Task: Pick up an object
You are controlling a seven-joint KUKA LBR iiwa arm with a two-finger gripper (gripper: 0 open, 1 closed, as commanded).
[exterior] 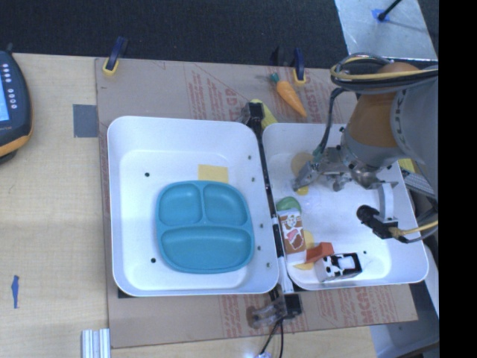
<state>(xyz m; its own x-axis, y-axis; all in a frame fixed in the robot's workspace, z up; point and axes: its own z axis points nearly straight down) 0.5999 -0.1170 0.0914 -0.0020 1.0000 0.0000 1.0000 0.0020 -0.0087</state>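
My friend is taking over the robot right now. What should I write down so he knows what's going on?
Gripper: low in the right bin, near its upper left part; whether it holds anything cannot be told from this view.
Right bin things: a small carton with a green top along the left wall, an orange piece and a black-and-white toy near the front edge.
Left bin: a blue divided plate and a yellow square behind it.
A toy carrot lies on the bench beyond the bins.
Done: nothing visibly lifted.
Left: grasp one object and raise it.
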